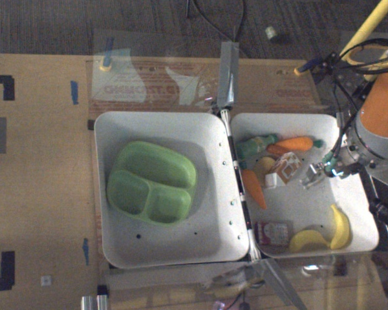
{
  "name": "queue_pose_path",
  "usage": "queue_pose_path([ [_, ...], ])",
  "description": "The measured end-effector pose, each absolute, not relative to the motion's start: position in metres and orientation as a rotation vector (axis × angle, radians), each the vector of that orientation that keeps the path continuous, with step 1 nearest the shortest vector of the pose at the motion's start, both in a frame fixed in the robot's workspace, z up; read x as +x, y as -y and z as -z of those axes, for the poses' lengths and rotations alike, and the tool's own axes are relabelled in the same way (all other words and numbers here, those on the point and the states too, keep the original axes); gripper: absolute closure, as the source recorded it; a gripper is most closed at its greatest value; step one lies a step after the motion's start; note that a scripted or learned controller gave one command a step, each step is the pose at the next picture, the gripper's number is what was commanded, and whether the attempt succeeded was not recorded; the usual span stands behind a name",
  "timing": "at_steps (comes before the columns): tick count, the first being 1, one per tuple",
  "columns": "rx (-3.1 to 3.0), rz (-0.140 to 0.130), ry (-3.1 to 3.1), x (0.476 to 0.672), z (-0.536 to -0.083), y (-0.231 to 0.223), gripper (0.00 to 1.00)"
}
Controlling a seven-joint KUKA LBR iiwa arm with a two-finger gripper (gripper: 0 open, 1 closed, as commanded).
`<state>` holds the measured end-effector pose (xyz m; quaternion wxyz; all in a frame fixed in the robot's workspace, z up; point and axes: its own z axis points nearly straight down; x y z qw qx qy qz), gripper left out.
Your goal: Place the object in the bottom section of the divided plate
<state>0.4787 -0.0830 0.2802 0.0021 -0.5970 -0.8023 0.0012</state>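
Note:
A green divided plate (pixel 152 181) lies in the left bin (pixel 181 244), with one large section on its far side and two smaller sections on its near side; nothing lies on it. My gripper (pixel 313 174) hangs low over the right bin (pixel 304 205), just right of a small brown and white carton (pixel 287 168). Other objects in that bin are an orange carrot (pixel 294 144), a second carrot (pixel 253 187), a green bottle (pixel 255 145), a yellow banana (pixel 339 227) and a red packet (pixel 275 231). I see nothing held in the gripper.
A metal divider (pixel 236 186) separates the two bins. A pale round item (pixel 266 165) and a small white cube (pixel 270 181) lie beside the carton. Cables and a yellow pole (pixel 368 24) stand at the far right. Bare bin floor shows right of the gripper.

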Motion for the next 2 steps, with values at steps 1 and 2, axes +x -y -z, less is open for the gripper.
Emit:
queue_pose_path([
  [1,-2.05,-0.004,2.374,0.481,-0.161,0.144,1.0],
  [2,-2.312,-0.004,2.125,0.556,-0.26,0.173,1.0],
])
